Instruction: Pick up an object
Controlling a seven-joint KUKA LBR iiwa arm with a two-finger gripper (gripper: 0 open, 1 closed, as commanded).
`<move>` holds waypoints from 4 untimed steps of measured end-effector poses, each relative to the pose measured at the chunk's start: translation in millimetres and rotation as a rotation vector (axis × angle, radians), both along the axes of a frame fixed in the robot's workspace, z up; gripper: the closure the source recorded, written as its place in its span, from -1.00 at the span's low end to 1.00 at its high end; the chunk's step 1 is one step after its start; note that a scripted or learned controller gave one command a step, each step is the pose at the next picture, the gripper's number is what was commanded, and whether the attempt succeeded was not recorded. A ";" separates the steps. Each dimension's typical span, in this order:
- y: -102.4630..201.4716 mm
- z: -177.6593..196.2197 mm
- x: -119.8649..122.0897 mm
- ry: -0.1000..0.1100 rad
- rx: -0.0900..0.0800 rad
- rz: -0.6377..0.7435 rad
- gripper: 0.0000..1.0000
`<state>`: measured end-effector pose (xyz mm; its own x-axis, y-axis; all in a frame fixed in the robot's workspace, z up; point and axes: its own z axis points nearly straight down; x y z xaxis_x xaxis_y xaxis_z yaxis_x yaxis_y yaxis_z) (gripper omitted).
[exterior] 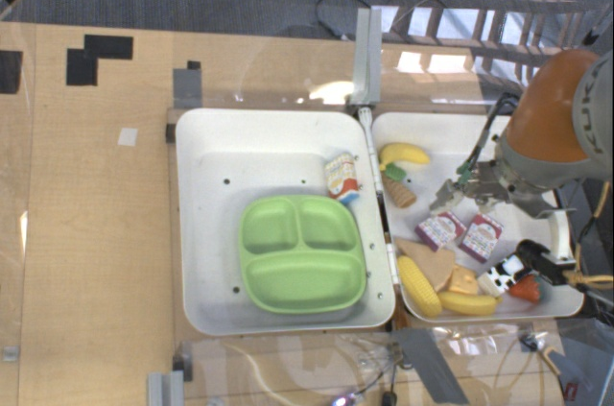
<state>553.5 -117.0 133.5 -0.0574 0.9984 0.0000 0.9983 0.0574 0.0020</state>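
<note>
- Bench holds two shallow white bins side by side: left bin (206, 203), right bin (451, 128).
- Left bin contents: a green divided plate (301, 253) lying flat toward the near side, and a small white carton (341, 176) with red and blue print just beyond the plate's far right corner, close to the wall shared with the other bin.
- Right bin contents, far end: a banana (404, 154) and, just beside it, a brown ice cream cone (398, 191).
- Right bin, middle: two small pink-and-white boxes — one (440, 229) next to the other (481, 236).
- Right bin, near end: a corn cob (418, 285), a tan wedge (432, 260), a yellow piece (466, 302), a black-and-white toy cow (503, 278) and a red piece (527, 290), packed closely together.
- Arm (561, 111) reaches in from the right, over the right bin.
- Gripper (467, 183) sits above the two boxes, slightly to their far side; nothing is seen between the fingers, and the width of the claw cannot be judged from this angle.
</note>
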 end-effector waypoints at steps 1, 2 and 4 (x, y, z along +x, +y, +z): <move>-6.4 -32.1 -23.9 -0.037 -0.002 -0.036 -1.00; 0.9 -32.5 -9.5 -0.033 -0.012 0.076 -1.00; 6.0 -34.8 11.7 -0.036 -0.010 0.094 -1.00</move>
<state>565.2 -110.9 98.7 -0.1511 0.9884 -0.0135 0.9878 0.1515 0.0364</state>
